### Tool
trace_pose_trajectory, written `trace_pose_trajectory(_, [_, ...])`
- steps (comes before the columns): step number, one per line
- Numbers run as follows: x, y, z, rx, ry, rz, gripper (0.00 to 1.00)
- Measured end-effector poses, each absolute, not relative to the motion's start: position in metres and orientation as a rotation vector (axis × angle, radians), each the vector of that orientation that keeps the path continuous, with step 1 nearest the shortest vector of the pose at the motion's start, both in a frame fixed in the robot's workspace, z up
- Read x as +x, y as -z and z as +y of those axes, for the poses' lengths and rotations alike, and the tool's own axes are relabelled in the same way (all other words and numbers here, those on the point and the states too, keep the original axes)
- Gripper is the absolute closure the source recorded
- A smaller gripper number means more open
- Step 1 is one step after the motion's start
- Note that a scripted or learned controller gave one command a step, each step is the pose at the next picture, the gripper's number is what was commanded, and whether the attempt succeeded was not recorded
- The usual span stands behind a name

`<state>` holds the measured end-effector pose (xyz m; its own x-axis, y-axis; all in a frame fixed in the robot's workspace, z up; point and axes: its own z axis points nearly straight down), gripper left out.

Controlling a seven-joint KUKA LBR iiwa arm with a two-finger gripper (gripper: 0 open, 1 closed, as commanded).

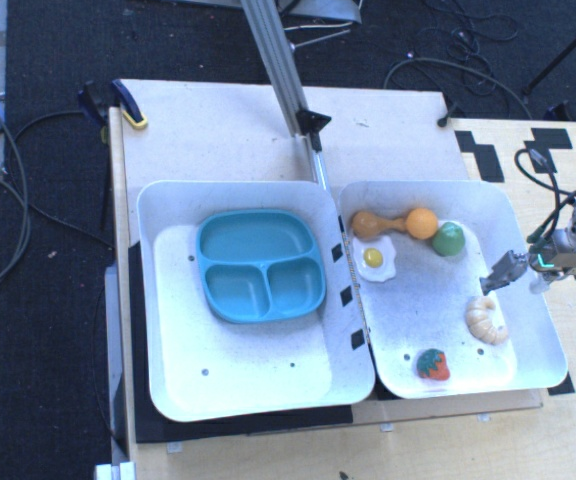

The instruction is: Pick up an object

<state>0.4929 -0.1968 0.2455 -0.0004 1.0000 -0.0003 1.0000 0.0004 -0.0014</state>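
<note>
The claw (508, 268) hangs at the right rim of the right bin (533, 313), just above and beside the croissant (487, 320); at this angle it cannot be told whether it is released or clenched, and nothing shows inside it. The croissant, the nearest candidate for the pick, lies in the right bin close to that rim. The main risk is the wall: a descent this near the edge could catch the sloping side of the bin and skew the claw, or nudge the croissant away instead of bracketing it. Its curved, rounded shape would likely slip out of a grip placed off centre. Left of the croissant and lower lies a strawberry (432, 365); further up from the croissant sit a green ball (449, 239), an orange dumbbell-shaped toy (395, 224) and a fried egg (375, 260), all well apart from it, so a collision with them looks unlikely. The blue divided tray (262, 265) occupies the left bin (168, 368), far left of the croissant on the counter (218, 128).
</note>
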Motion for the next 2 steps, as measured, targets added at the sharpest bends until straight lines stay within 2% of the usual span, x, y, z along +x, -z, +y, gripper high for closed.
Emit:
trace_pose_trajectory(1, [0.493, -0.246, -0.197, -2.221, -0.001, -2.222, 0.0])
trace_pose_trajectory(2, [0.495, -0.183, -0.193, -2.219, -0.003, -2.218, 0.0])
